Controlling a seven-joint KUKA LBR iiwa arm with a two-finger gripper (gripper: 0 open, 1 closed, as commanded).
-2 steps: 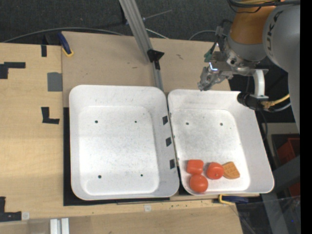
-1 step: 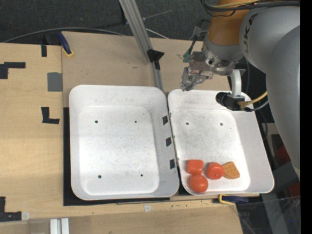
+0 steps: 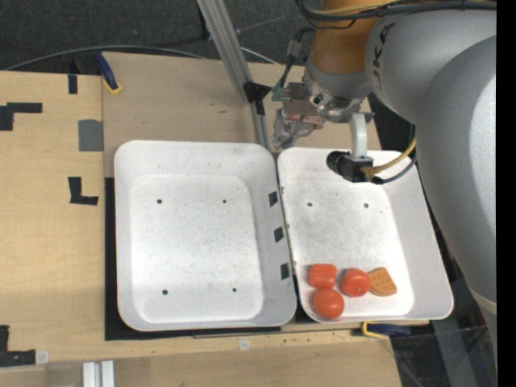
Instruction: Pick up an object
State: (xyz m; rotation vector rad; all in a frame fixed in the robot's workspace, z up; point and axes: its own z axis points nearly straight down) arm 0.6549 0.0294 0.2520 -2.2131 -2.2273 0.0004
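Gripper (image 3: 284, 135) hangs at about twelve o'clock of the bench scene, over the upper end of the seam between the two bins; whether it is wide or narrow cannot be told, since the wrist hardware hides its tip, and nothing is seen held in it.

From left to right: the left bin (image 3: 129, 216) lies at nine o'clock of the gripper's post, its floor showing just a few dark specks. The right bin (image 3: 403, 216) lies beside it, the two rims touching along the middle seam. At roughly five o'clock in this bin sit the candidate objects, crowded into the near corner: a red round piece (image 3: 322, 276), a second red piece (image 3: 328, 303) just below it, a third red piece (image 3: 355, 283) to their right, and an orange wedge (image 3: 382, 281) touching that third piece. The cluster probably rests there because the shallow sloped wall gathers loose items.

The grey arm (image 3: 435, 63) enters from three o'clock. Judged from this layout, no pick has begun; the gripper stands well apart from the cluster and must travel toward five o'clock.
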